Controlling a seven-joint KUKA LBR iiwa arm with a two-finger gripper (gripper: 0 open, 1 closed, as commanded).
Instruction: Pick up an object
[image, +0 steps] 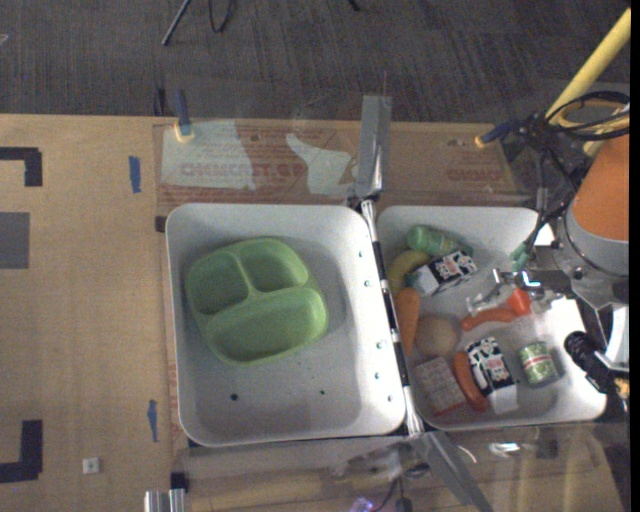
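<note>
The right bin (560, 225) holds several toy foods. A green bottle (432, 239) lies at the back, with a yellow banana (405, 266) and a cow-print carton (447, 271) beside it. An orange carrot (409, 316) lies along the left wall, next to a tan round potato (436, 335). Nearer the front are a brown box (438, 384), a second cow-print carton (489, 364) and a green can (536, 363). My gripper (505, 293) hangs low over the bin's middle right, just above a long orange piece (488, 320) and touching a small red piece (519, 301).
The left bin (200, 400) holds a green divided plate (256, 298). The grey arm with its orange band (607, 200) and cables reach in over the right bin's right rim. A metal divider (372, 150) stands behind the bins, on cardboard.
</note>
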